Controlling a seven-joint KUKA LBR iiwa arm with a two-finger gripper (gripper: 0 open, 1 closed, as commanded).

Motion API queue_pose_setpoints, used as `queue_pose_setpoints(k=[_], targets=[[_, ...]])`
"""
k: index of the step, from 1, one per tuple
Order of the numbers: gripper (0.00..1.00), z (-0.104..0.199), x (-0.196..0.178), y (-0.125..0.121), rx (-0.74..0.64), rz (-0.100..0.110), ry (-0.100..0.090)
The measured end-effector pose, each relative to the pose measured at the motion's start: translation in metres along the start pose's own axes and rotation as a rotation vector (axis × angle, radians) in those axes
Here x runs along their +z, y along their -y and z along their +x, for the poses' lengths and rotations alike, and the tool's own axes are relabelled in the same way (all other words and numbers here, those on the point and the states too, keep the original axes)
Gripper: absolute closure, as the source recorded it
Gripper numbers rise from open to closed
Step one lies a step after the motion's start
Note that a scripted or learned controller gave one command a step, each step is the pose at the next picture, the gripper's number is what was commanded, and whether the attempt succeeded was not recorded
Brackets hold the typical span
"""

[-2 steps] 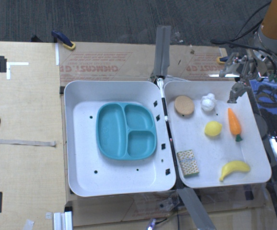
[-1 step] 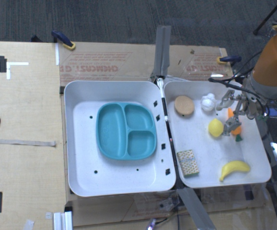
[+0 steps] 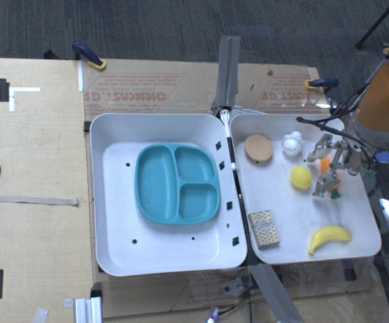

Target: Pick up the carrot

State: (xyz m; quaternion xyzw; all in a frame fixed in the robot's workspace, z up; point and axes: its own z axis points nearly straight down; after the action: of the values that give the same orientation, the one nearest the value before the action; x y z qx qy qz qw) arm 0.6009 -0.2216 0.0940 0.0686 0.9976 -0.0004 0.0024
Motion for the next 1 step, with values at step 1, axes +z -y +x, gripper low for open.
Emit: queue_pose_setpoints(k=[1], targets=[[1.00, -0.0025, -0.0116, -0.0020, -0.005, 0.001, 0.007]])
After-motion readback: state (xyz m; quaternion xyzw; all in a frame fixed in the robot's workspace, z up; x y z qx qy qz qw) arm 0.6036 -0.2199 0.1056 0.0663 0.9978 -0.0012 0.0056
